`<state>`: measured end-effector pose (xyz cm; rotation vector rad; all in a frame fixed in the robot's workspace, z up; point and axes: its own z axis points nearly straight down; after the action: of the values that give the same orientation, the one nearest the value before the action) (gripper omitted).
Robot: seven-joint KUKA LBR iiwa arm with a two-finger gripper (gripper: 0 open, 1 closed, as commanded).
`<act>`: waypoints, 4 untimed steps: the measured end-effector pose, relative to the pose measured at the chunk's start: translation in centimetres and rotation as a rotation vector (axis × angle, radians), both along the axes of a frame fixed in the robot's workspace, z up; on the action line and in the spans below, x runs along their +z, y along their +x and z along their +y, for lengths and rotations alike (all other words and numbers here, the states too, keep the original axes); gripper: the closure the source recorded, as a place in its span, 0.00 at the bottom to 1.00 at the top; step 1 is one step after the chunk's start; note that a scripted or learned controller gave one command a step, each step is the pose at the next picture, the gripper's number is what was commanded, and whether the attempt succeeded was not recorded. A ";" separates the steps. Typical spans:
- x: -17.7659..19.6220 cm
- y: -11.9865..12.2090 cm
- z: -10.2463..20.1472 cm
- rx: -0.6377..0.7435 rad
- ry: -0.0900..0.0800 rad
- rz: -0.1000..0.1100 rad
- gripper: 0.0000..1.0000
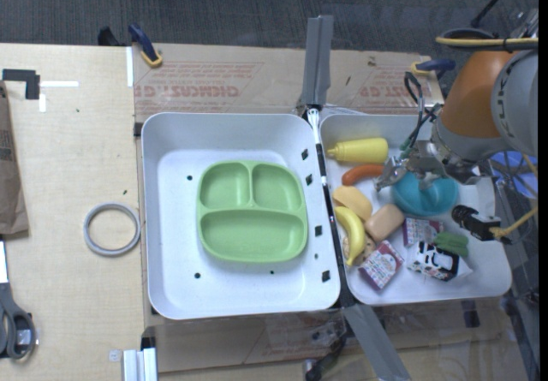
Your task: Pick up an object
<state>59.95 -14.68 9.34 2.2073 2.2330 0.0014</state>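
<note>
My gripper hangs low over the right bin, just above a teal rounded object and seemingly touching its top. To its left lie a yellow mustard bottle and an orange carrot. Closer to the front are a banana, a peach-coloured piece and a tan block. A pink packet, a black-and-white item and a small green item lie at the bin's front. The wrist hides the back of the teal object.
The left bin holds a green divided plate. On the bench to the left lie a grey ring, a brown bag and scissors. A grey divider bar stands between the bins at the back.
</note>
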 end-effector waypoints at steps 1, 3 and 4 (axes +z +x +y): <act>-0.2 -4.6 -0.7 0.287 0.000 0.002 0.00; 1.0 -0.2 0.2 0.191 -0.001 -0.004 1.00; 0.8 -0.3 0.1 0.190 0.000 0.001 0.00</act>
<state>59.61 -14.54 10.13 1.9856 2.4330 0.0000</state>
